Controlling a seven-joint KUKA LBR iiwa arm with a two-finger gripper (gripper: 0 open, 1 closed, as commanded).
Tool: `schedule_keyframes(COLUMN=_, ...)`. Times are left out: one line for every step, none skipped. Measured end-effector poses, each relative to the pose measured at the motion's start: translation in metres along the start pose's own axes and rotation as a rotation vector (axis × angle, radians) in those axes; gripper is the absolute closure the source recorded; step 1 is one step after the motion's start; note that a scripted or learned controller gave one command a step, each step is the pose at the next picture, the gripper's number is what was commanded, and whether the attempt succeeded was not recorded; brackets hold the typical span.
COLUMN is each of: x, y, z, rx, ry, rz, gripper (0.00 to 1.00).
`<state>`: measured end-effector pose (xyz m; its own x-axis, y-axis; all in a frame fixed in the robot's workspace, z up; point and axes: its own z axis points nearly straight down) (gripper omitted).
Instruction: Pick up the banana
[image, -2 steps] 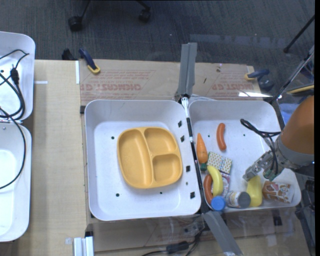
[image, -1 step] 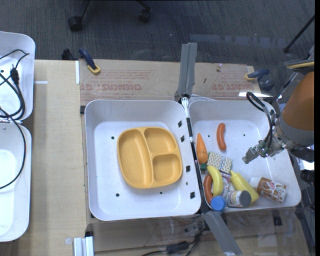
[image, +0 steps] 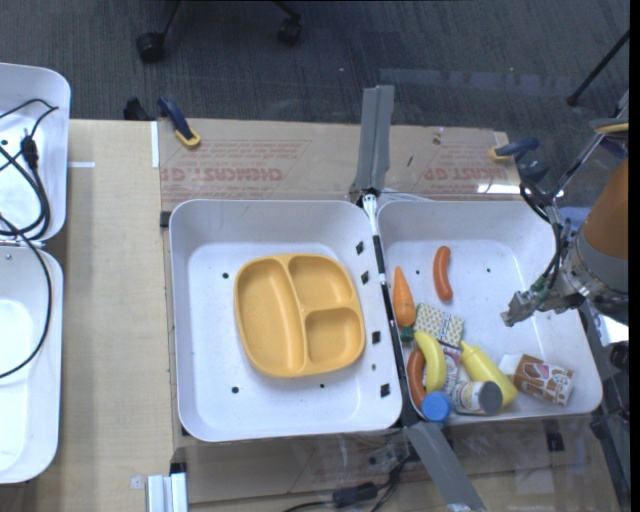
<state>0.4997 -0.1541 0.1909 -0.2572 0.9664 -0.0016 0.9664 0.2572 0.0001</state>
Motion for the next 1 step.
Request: schedule_keyframes(x=0.0001, y=0.0000, z=0.0000, rx=0.000, ry=0.000, rz=0.000, gripper=0.00)
